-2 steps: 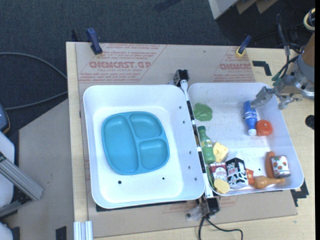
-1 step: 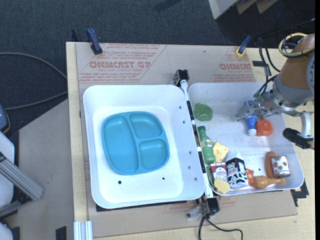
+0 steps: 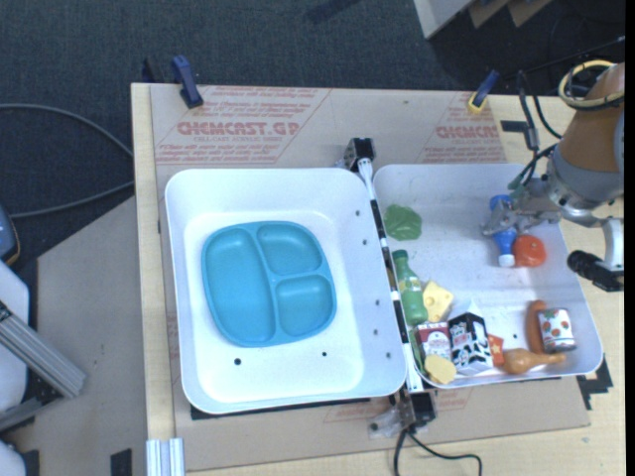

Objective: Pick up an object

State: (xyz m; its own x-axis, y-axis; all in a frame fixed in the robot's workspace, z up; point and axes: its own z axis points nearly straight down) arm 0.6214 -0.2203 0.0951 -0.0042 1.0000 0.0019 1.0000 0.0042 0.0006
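Nearest the camera, along the right bin's front edge, lay a black-and-white carton, a red-and-white packet, a brown drumstick-shaped toy and a small can. Farther back in that bin, an orange ball sat touching a small white-and-blue bottle, whose long axis ran roughly front to back, tilted a little. Right above these two hovered the gripper, reaching down and leftward from the grey arm with its orange band; whether its fingers were apart or together could not be told, and nothing was visibly between them. A green bottle lay along the bin's left wall, lengthwise front to back, with a yellow wedge beside it and a green lump farther back. Open white floor stretched through the bin's middle and back. In the left bin rested a blue divided plate, well apart from everything else.
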